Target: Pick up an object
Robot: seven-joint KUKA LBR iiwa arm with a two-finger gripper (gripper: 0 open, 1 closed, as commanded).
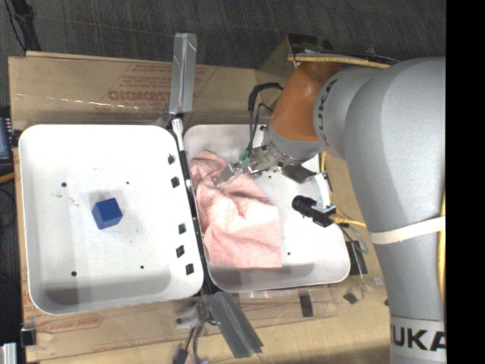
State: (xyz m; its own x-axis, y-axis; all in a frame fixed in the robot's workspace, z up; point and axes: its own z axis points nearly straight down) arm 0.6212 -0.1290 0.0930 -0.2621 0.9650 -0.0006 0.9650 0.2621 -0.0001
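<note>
The grey arm (394,173) looms largest, entering from the right. Leftmost, a blue cube (107,212) sits in the left bin (45,150). In the right bin (318,268) a crumpled pink cloth (241,222) lies against the dividing wall. The pincer (236,170) is down at the cloth's upper edge, touching it; whether it is spread or pinching cannot be told.

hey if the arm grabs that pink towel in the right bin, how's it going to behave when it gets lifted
The pink towel lies crumpled with soft folds, so it is probably floppy: it would likely sag and drape rather than keep its shape. It covers much of the right bin, so a pinch at one spot may lift only a fold at first, with the rest trailing. It looks unlikely to roll or break.
</note>
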